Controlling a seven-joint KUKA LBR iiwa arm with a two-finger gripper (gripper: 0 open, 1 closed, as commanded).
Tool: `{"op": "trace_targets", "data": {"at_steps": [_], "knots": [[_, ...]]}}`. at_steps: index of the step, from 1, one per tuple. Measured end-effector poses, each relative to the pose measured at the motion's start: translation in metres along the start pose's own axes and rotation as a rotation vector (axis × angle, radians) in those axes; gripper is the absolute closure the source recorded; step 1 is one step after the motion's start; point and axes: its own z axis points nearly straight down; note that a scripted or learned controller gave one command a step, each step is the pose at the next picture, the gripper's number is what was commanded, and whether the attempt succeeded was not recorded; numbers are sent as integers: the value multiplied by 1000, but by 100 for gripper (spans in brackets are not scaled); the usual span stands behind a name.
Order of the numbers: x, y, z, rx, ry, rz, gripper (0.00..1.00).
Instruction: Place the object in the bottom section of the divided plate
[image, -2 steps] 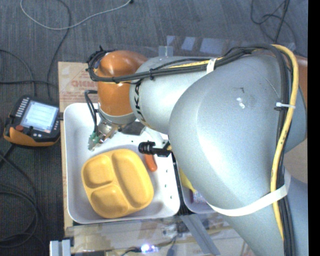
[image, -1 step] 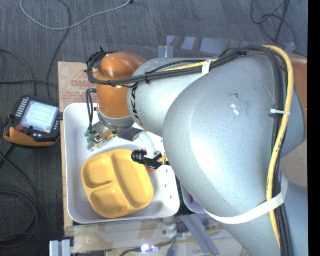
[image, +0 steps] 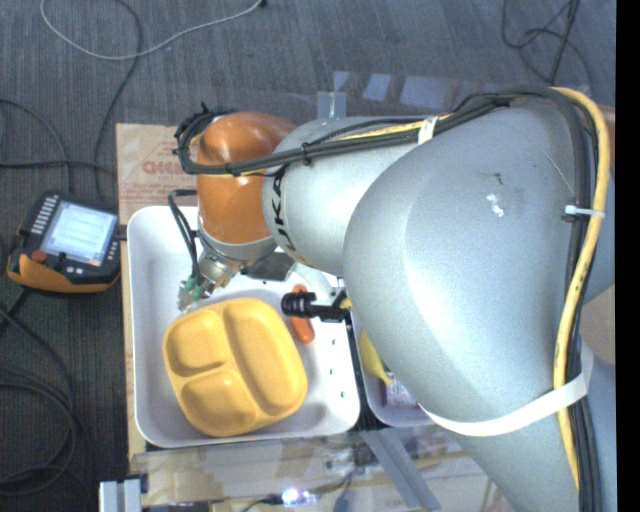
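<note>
Gripper sits low over the left bin, at the plate's far-left rim, under the orange band. Can't make out whether it is open or closed: the wrist body hides the tips, and nothing is visibly held.

Plate: yellow, three sections, lying flat in the left bin toward the tabletop's near edge. The bottom section is the wide one nearest the near edge, and it looks bare.

Object: small orange piece on the bin floor, just beside the plate's right rim and partly under the arm's shadow. Its shape is hard to read, maybe a short stubby toy.

Handling guess: light, probably hard plastic or rubber, smooth, so it may slip or roll if pinched off-centre. Not fragile. Best grasped across its narrow middle, coming straight down. The plate rim is close on one side, so clearance there is tight. The gripper is on the wrong side of the plate for that now.
</note>
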Motion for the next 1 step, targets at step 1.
{"op": "trace_targets", "data": {"at_steps": [1], "knots": [[0,9,-55,-2,1,78,100]]}}
